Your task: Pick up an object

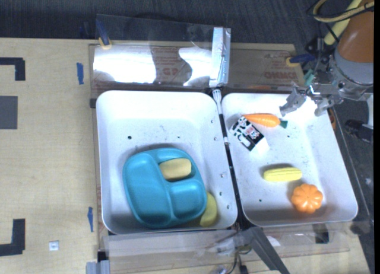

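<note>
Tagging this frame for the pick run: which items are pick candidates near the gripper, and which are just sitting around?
In play, right bin with the gripper over its top edge:
toy carrot
black-and-white packet
toy corn cob
small orange pumpkin

Lying about, left bin:
blue divided tray
yellow piece in tray
yellow piece beside tray

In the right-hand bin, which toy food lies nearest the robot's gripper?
The carrot, orange with a green tip, at the bin's far end just below the gripper; the corn and pumpkin lie farther.
</note>
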`<action>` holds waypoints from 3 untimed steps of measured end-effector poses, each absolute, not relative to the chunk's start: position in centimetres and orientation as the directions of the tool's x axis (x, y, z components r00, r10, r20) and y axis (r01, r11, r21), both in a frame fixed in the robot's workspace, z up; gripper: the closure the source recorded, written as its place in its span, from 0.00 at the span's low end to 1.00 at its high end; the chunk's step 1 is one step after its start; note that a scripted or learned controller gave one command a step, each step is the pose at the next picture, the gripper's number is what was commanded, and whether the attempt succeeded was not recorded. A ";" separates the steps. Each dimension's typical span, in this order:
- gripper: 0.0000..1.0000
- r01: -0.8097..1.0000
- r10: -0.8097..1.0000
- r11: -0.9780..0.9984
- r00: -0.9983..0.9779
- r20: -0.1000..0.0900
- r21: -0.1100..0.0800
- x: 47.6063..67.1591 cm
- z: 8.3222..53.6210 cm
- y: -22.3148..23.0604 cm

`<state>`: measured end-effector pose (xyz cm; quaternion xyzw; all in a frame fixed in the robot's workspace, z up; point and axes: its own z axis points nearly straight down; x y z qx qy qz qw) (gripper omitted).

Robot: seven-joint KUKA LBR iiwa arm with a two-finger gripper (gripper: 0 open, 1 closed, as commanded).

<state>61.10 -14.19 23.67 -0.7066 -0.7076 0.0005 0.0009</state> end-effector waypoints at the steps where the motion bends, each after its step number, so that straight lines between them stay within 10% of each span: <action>1: 0.00 1.000 1.000 -0.030 0.030 0.000 0.004 52.2 8.7 -13.8; 2: 0.00 0.959 0.959 0.284 -0.284 -0.001 0.006 48.8 8.8 -10.8; 3: 1.00 0.959 0.959 0.283 -0.283 -0.004 0.012 49.0 9.9 -10.8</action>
